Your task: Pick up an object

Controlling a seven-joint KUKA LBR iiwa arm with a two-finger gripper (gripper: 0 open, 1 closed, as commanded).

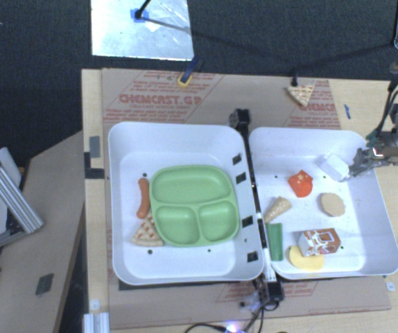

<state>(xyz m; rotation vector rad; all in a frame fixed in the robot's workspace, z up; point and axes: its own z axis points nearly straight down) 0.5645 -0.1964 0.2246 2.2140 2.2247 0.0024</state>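
The left bin [119, 186] is mostly taken up by a green divided plate [193, 205]; bare floor is left along its far side. In the right bin [386, 245], toys are clustered toward the near centre, with open floor at the far-left corner.

Left bin [123, 186]: we see a green divided plate [193, 205], a sausage [143, 196] and a pizza slice [146, 233] at its left.
Right bin [383, 234]: we see a red piece [301, 183], round cookie [332, 204], cone [277, 208], green stick [274, 241], carton [319, 241], banana [304, 259], white block [335, 166].
Gripper [362, 159]: at the bin's upper right rim, beside the white block.
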